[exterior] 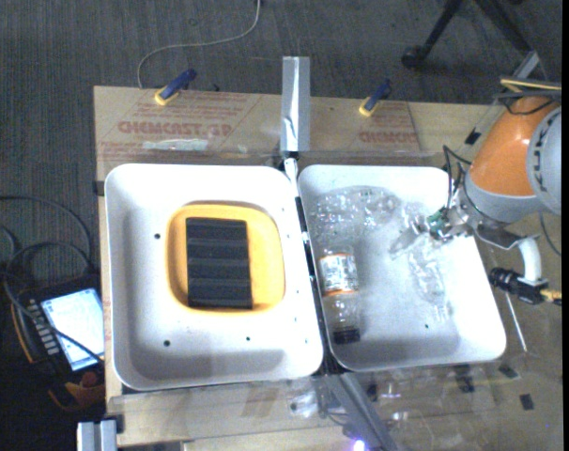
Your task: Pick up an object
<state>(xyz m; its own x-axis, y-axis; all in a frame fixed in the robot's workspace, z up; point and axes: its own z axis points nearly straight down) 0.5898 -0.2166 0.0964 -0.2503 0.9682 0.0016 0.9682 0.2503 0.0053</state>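
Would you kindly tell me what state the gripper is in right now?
Gripper: over the right bin; open or closed cannot be told.

The left bin [125, 280] holds a yellow tray [270, 252]; the right bin [472, 332] holds a clear bottle [339, 285], gripper [425, 228] above it.

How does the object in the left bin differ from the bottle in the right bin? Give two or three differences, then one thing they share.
The yellow and black object is opaque, broad and flat; the bottle is clear and slim. The object sits near the middle of the left bin; the bottle lies along the left wall of the right bin. The bottle carries a label and a dark cap; the object has dark ridges. Both rest on a bin floor, apart from the gripper.
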